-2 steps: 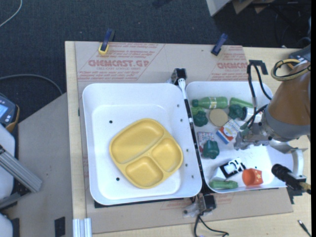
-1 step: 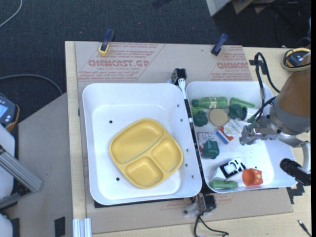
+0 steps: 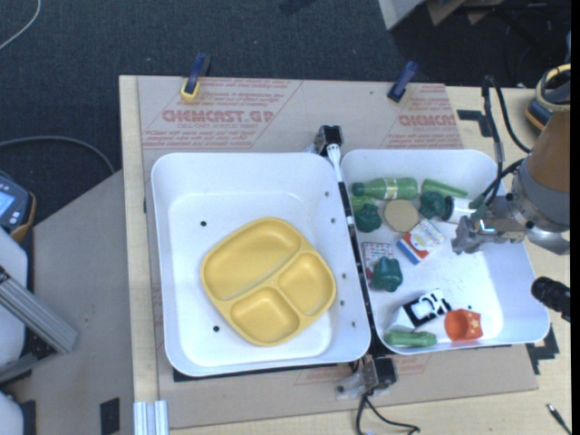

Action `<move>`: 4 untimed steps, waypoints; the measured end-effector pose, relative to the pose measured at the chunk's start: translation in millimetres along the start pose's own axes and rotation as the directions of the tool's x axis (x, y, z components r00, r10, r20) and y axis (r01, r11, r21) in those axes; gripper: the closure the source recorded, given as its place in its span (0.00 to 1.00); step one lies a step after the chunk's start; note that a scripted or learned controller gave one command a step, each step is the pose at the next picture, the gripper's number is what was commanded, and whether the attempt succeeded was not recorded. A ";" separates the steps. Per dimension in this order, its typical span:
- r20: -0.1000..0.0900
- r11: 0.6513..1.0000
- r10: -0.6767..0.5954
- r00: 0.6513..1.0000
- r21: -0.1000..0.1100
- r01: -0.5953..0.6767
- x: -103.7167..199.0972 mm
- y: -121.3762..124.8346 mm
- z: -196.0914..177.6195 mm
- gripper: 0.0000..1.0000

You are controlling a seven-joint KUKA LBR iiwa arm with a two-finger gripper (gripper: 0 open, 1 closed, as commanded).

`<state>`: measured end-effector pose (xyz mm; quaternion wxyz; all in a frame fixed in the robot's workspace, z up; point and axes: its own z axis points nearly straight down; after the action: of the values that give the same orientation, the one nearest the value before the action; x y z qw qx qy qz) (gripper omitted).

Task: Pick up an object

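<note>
The claw (image 3: 473,234) was seen poised over the right bin (image 3: 507,288), near its right wall, with nothing visibly caught in it; whether it was apart or together could not be told. The nearest item, a red-and-white packet (image 3: 419,241), lay just beside it. The approach step was judged underway; a descent onto one piece was called for next.

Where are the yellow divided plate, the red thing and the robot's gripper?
Yellow divided plate (image 3: 268,280): camera view, its central ridge.
Red thing (image 3: 463,324): camera view, its middle.
Gripper (image 3: 468,236): camera view, its tip.
</note>
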<state>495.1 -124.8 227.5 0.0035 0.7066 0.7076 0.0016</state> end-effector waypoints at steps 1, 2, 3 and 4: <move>-0.002 1.000 -0.004 1.000 0.001 0.004 31.0 48.9 -8.4 1.00; -0.002 1.000 -0.003 1.000 0.002 0.003 56.9 86.2 -8.0 1.00; -0.002 1.000 -0.003 1.000 0.003 0.003 93.7 115.8 5.1 1.00; -0.001 1.000 0.001 1.000 0.003 -0.001 91.6 116.1 2.4 1.00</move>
<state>611.0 -33.0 225.7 0.0022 0.7068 0.7074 0.0007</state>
